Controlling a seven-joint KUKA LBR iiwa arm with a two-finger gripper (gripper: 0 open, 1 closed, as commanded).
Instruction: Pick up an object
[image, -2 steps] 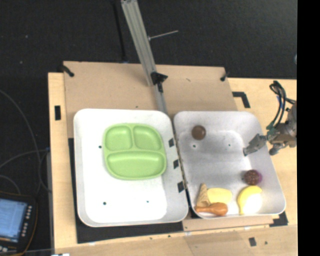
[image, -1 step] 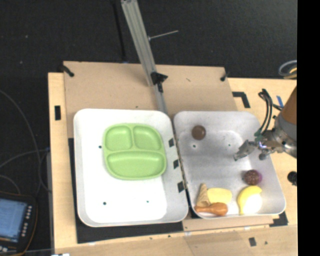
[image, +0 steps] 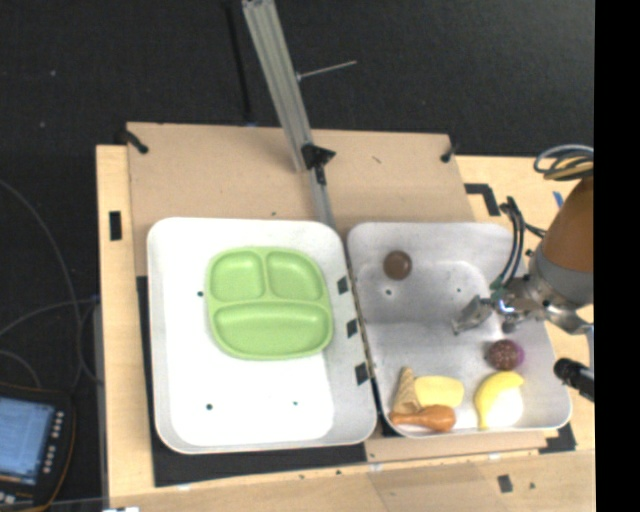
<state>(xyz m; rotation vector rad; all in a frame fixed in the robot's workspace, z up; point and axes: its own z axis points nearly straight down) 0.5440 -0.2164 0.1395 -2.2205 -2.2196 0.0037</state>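
Camera view: gripper (image: 487, 312) w/ nothing visibly held, above right bin (image: 440, 250).

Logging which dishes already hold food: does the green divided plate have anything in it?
Empty. All three compartments of the green plate show bare green; it lies flat in the left bin.

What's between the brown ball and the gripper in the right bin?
Nothing: the camera view shows bare white bin floor between the brown ball and the gripper.
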